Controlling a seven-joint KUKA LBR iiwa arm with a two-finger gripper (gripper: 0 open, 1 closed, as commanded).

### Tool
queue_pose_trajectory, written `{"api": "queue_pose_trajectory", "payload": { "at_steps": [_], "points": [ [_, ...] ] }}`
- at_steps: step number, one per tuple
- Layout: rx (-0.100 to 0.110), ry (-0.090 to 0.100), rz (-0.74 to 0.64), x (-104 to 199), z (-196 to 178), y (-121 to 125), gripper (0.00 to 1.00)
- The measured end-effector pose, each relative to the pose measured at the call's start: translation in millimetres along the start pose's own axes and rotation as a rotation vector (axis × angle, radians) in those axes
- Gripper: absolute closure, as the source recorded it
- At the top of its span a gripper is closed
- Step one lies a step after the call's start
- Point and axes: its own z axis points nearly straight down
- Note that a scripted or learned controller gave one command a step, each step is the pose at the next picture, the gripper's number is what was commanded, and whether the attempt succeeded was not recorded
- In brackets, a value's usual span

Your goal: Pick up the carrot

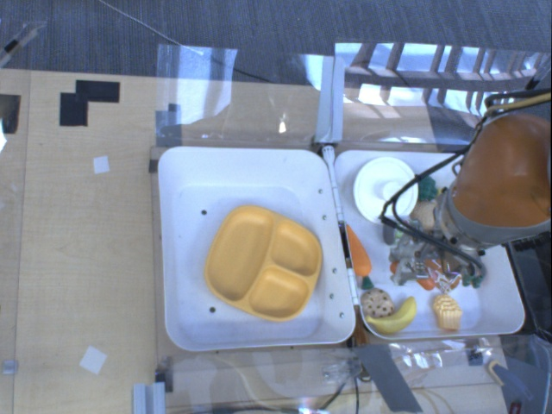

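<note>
Lying: carrot (358,253) along right bin's (514,317) left wall | pincer (423,266) lower right of frame, near carrot, state indiscernible | yellow divided plate (263,261) in left bin (185,231).

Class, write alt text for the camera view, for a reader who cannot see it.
The arm reaches over the right bin, gripper low among toy food; the carrot lies apart by the left wall. A cookie, banana and white plate lie there too; the left bin holds a yellow tray.

We find no readable words, numbers, labels or brand marks anywhere. The black shapes (88,100) at the upper left of the frame, on the bench (78,257), carry no lettering.
</note>
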Motion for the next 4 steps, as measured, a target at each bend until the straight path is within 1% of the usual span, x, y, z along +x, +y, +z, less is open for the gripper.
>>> {"api": "queue_pose_trajectory", "payload": {
  "at_steps": [1, 2, 3, 4],
  "points": [
    [0.0, 0.004, -0.138, -1, -23, -32, 1.0],
    [-0.004, 0.008, -0.667, -20, 61, -66, 1.0],
    [-0.003, 0.006, -0.801, -25, 69, -48, 1.0],
    [0.001, -0.002, -0.828, -22, 98, -18, 1.0]
  ]
}}
